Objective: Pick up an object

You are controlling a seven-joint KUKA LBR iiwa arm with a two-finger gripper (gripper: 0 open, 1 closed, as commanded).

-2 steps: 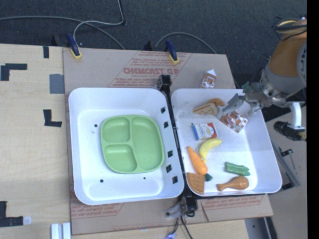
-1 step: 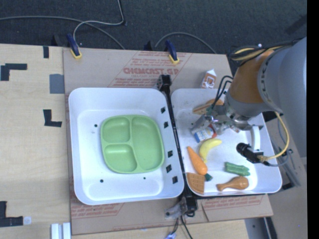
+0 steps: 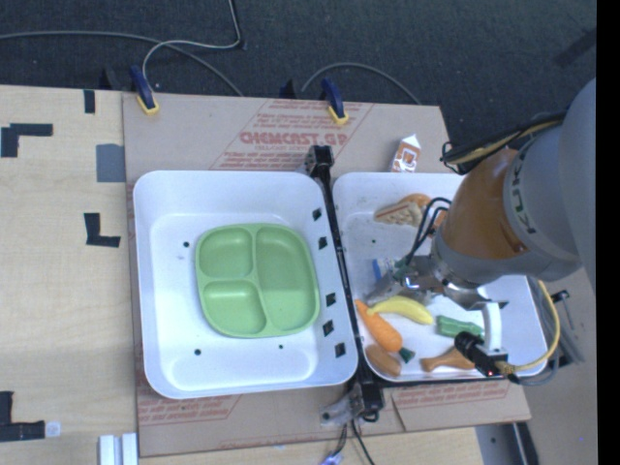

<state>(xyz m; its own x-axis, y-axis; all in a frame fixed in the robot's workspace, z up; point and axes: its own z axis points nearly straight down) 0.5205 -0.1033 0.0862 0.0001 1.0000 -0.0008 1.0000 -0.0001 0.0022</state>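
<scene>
A grey arm [image 3: 528, 201] with an orange band reaches from the right over the right bin [image 3: 542, 342], its gripper [image 3: 399, 281] low among the toys; whether its fingers are open or closed cannot be told. A banana [image 3: 405, 309] lies just below the gripper, with a carrot [image 3: 380, 327] beside it, a green piece [image 3: 457, 325] to the right and a brown piece [image 3: 449, 360] near the bin's front edge. A bread-like toy [image 3: 402, 208] sits toward the back. The left bin [image 3: 155, 260] holds a green divided plate [image 3: 258, 280].
</scene>
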